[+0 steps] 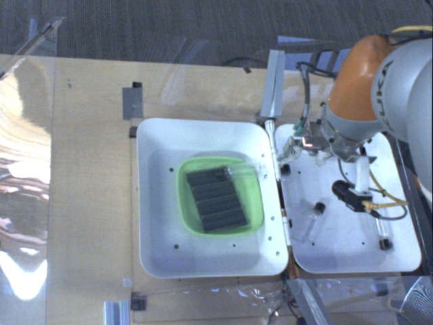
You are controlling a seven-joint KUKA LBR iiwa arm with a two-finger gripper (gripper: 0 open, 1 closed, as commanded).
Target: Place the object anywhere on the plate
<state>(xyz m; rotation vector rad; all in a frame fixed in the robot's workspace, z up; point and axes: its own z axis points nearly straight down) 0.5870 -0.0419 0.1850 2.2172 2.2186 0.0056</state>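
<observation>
Your black ridged block (215, 198) lies flat on the green plate (184, 205) in the left bin (155, 181), so the placing looks done. The gripper (300, 145) hangs over the right bin (325, 249), well clear of the plate. You cannot tell whether it is released or clenched.

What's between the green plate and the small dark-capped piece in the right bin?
Camera view: nothing loose, just the bins' adjoining rims, between green plate and dark-capped piece.
</observation>
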